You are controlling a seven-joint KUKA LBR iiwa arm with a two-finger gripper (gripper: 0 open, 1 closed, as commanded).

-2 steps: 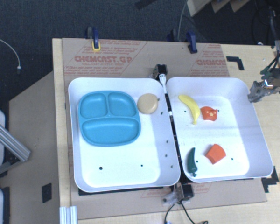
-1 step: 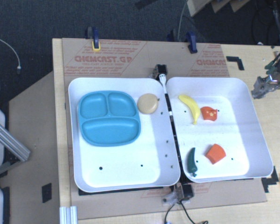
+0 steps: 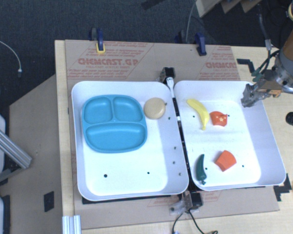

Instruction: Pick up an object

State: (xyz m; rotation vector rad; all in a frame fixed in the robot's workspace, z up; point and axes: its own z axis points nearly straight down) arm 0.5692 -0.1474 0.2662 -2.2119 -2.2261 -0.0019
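Most of the arm [image 3: 289, 57] runs off the right edge, so just its wrist end shows. The gripper [image 3: 249, 95] hangs over the right bin's [image 3: 263, 130] far corner as a dark, blurry lump — too small to make out in any detail. The green object [image 3: 200, 168] by the near rim is too small to name. The printing on the board [image 3: 136, 57] is partly covered by both bins.

You see dark blue-grey carpet floor [image 3: 63, 13] around a brown board [image 3: 136, 57] held by two blue clamps [image 3: 99, 37]. Loose cables [image 3: 10, 52] trail left; light even, diffuse.
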